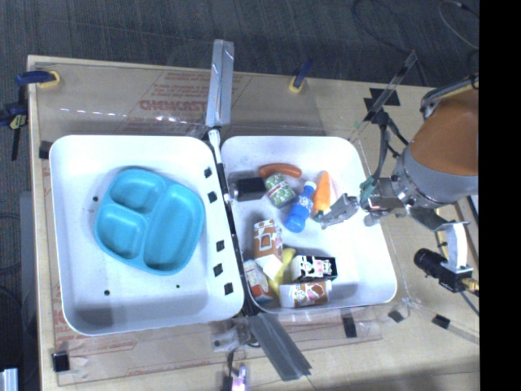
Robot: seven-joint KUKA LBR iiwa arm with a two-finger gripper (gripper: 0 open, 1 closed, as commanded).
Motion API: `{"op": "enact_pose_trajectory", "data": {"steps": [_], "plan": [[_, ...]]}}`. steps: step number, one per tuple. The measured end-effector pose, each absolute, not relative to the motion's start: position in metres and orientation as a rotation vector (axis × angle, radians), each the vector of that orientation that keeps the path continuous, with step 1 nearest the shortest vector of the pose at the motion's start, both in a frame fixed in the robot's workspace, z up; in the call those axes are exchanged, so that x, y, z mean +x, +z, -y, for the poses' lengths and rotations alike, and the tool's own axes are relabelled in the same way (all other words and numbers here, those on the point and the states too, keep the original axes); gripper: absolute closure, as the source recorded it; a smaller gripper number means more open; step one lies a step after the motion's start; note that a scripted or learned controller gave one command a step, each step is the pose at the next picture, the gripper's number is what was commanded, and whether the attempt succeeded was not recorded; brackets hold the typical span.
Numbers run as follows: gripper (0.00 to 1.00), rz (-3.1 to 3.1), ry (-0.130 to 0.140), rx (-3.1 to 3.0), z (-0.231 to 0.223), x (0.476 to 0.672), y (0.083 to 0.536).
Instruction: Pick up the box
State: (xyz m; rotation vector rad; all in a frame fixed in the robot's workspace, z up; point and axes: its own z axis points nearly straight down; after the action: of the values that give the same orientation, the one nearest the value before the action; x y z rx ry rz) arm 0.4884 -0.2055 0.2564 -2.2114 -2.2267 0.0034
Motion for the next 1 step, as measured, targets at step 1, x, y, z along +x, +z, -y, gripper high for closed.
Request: {"op": "enact_pose_trajectory", "data": {"steps": [1], "plan": [[0.0, 2.587, 0.002, -1.777, 0.1299, 0.5081, 0.1043]]}}
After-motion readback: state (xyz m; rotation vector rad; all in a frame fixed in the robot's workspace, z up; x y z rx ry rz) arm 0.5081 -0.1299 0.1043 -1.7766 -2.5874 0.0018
